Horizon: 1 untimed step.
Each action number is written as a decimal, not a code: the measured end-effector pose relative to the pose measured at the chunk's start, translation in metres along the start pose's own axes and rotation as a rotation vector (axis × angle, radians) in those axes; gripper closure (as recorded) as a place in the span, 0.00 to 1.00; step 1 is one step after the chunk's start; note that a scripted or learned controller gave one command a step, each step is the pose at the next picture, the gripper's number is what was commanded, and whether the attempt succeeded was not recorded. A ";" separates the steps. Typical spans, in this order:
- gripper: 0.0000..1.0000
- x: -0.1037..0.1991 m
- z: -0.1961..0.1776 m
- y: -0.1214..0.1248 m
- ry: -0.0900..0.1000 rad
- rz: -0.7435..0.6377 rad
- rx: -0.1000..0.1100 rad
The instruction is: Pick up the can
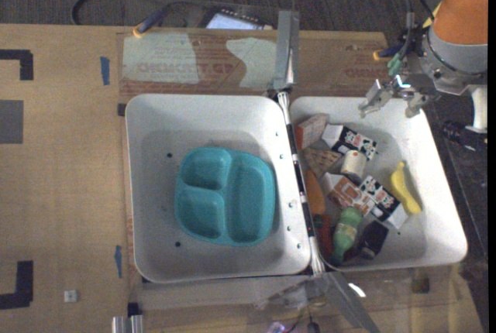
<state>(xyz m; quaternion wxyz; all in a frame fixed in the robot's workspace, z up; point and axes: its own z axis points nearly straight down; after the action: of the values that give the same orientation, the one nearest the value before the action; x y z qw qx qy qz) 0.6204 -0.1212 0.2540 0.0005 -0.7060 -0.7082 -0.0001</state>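
Arm [465, 14] comes in from upper right, orange band above the wrist, w/ the gripper [395, 97] hanging over the far edge of the right bin [442, 192], near its back rim. Its two fingers are spread apart w/ nothing between them. The can [354, 163], a small pale cylinder lying on its side, sits roughly mid-bin among the clutter, well apart from the gripper and nearer the viewer. Just behind the can is a black-and-white patterned carton [350, 140]; a second black-and-white carton [377, 198] lies in front of it, toward the bin's near side. A yellow banana [404, 187] rests to the right of the can, near the bin's right slope, touching the second carton or close to it. A brownish box [311, 130] leans at the bin's left wall, and an orange carrot-like piece [314, 200] lies along that wall. A green bottle [346, 229] sits toward the near-left corner, beside a dark item [374, 238] I can't identify. Left bin [155, 138] holds a teal divided tray [225, 195], lying flat about centre. Both bins sit side by side on a tan bench [62, 192] marked w/ black corner marks.
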 end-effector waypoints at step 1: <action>0.00 0.028 0.120 -0.002 -0.001 -0.035 -0.002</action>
<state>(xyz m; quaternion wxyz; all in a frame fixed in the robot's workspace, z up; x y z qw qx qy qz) 0.6186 -0.0935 0.1343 -0.0005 -0.6934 -0.7205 -0.0007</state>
